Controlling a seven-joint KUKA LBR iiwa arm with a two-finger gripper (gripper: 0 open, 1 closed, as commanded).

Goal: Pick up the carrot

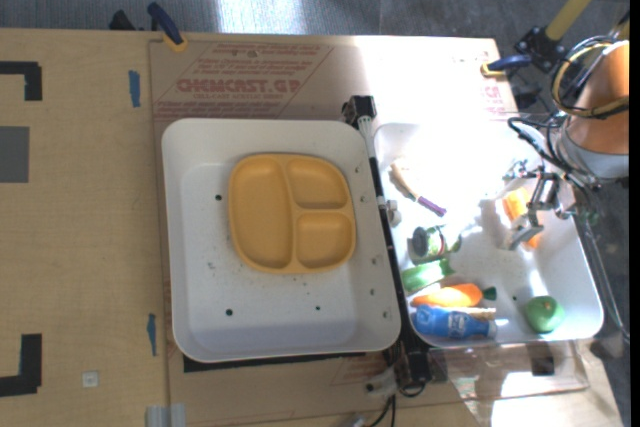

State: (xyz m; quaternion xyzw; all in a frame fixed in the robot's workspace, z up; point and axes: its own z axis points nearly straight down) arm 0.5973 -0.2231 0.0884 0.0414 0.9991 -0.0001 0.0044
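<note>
The counter [70, 245] is a pale wooden board with a sheet of brown cardboard [250, 75] lying under two white bins. The left bin [200, 315] is the larger in view and carries a yellow divided plate [292, 212] near its middle, with three compartments. The right bin [575, 270] sits just beside it, washed out by strong light at its far end. The arm [600, 105] comes in from the right, its orange band showing at the edge, and the hand [535, 220] hangs over the right part of the right bin; its fingers point down, but glare and clutter there keep me from telling how far apart they stand or whether anything is between them. A small orange piece [513, 206] shows just left of the hand. The carrot [452, 296] lies in the near part of the right bin, well apart from the hand, touching a blue bottle [455, 323] on its near side. A green thing [428, 272] lies just beyond the carrot, a green ball [541, 313] sits to the right, and a purple-tipped stick [418, 192] lies farther back.
</note>
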